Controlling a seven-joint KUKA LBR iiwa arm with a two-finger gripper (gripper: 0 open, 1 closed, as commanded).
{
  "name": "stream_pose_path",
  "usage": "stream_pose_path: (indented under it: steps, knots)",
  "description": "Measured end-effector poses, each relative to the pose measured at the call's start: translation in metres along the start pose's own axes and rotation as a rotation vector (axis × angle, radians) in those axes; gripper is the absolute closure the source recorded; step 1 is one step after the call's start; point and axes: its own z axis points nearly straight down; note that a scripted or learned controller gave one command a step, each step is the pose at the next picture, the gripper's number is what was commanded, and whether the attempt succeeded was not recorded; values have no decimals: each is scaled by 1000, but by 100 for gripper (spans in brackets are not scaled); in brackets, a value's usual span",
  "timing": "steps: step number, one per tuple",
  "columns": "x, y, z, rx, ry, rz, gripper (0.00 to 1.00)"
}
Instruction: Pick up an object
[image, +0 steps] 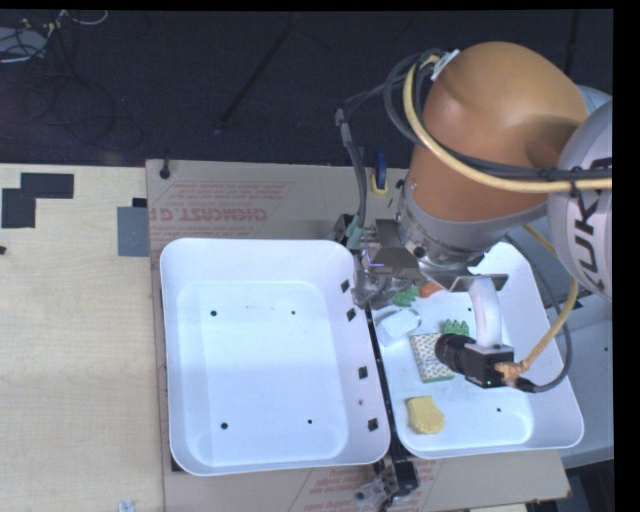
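Nearest the camera, in the right bin (545, 428), a yellow lump (425, 414) lies alone near the front wall. Just behind it sits a speckled pad (429, 360), flat on the bin floor. A green piece (456, 327) lies close behind the pad's far corner. To its left a white scrap (398, 324) rests close to the wall shared with the left bin (260, 360).

My hand (375, 283) is down over the far left corner of the right bin, right against that shared wall. I cannot tell whether it is open or closed, and I see nothing held in it. Another green bit (405, 297) and an orange bit (430, 290) lie just beside it, between my hand and the white scrap; whether I touch either, I cannot tell.

Above the hand my arm (490, 130) bulks large, its orange band covering the far part of the right bin.

The left bin sits touching the right one, its white floor marked by small dark dots. Both bins stand on a cardboard sheet (250, 205) with red print. The sheet lies on the pale counter (70, 330), which carries black patches (40, 190) and a grey square (131, 230) towards its far left.
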Motion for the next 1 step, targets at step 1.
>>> stream_pose_path:
  steps: [1]
  knots:
    - [-1,0,-9,4,-1,-2,100]
